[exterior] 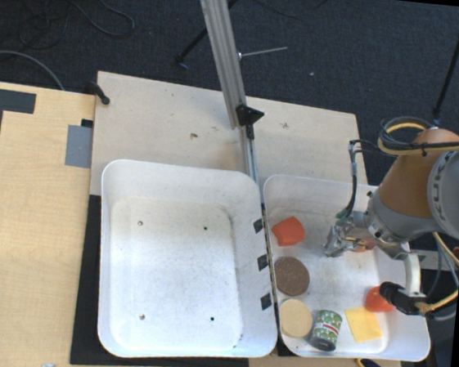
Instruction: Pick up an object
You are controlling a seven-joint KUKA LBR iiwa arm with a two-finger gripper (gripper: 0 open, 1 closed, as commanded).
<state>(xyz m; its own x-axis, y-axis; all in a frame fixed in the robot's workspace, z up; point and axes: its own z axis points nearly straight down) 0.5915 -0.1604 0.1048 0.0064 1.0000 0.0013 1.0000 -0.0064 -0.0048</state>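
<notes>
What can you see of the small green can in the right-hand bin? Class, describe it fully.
The small green can has a green-and-white patterned label and a darker end facing the lower edge. It lies tipped on the floor of the right bin, near its front edge. The tan disc sits close on one side, the yellow block on the other.

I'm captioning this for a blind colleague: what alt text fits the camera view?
A grey arm's gripper hangs low inside the right white bin, near an orange block, brown disc, tan disc, small can and yellow block. The left white bin sits alongside.
</notes>
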